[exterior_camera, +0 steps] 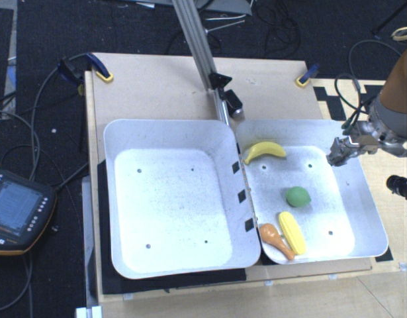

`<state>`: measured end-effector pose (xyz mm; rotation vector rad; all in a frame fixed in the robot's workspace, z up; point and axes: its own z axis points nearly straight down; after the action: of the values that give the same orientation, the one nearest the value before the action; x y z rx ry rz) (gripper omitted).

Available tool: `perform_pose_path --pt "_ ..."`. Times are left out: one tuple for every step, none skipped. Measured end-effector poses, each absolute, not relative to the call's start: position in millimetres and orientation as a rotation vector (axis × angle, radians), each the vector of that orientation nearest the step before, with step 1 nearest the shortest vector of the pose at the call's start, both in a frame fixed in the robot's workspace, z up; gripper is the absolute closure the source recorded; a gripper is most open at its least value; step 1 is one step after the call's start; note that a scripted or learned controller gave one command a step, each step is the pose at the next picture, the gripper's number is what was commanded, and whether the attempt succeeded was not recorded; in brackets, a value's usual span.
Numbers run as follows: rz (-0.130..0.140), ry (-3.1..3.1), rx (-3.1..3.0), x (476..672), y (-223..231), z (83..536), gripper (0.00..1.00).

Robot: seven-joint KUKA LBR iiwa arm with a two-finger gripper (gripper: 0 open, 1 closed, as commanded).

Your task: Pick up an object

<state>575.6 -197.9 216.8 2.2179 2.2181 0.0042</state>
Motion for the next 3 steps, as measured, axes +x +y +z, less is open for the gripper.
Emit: perform_pose_path --pt "0.001 2.221 2.221 575.7 -198 242 1.0" --pt "0.002 2.226 2.216 570.7 -146 251 1.0" --pt "0.0 2.228 2.217 573.3 -93 238 1.0"
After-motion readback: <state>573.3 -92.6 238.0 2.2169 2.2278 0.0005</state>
